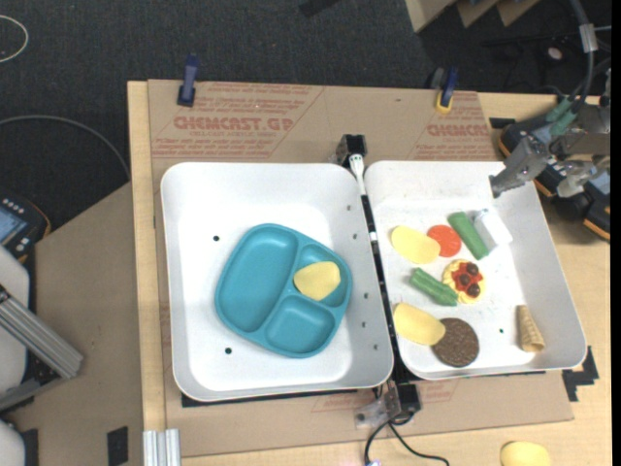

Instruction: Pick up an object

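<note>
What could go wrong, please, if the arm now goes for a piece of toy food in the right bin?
The toy food lies tightly clustered, so the tool may nudge neighbours or grab two. The cone sits close to the right bin's wall, leaving little room beside it.

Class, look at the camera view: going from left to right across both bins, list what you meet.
Blue divided plate → yellow piece on the plate → round brown cookie → ice-cream cone.
</note>
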`<state>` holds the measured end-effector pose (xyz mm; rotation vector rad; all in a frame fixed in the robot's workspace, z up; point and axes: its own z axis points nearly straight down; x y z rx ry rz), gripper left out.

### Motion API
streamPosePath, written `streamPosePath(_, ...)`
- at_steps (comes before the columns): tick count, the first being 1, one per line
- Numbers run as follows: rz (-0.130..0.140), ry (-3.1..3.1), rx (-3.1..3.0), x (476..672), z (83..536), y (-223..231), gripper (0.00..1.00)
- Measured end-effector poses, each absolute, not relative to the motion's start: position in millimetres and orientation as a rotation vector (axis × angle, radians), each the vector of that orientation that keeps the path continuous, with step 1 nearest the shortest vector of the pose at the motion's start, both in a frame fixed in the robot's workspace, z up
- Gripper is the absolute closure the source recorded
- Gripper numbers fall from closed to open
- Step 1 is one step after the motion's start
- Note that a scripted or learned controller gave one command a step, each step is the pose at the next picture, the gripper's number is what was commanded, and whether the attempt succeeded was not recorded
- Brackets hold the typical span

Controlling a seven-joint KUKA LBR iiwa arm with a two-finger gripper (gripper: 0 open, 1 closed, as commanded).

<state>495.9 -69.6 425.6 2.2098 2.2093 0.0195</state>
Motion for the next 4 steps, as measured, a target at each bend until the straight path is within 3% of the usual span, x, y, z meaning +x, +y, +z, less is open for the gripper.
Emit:
streamPosePath(1, -0.007, 2.238, 2.216, 478.1, 354.1, 19.3, 0.0)
streamPosePath(2, 0.002, 2.222, 2.218, 480.0, 368.3, 13.9, 1.0)
streamPosePath(3, -0.011, 2.225, 2.227, 477.9, 278.1, 24.2, 1.0)
streamPosePath(4, 0.028, 2.215, 2.209, 480.0, 534.3, 46.9, 1.0)
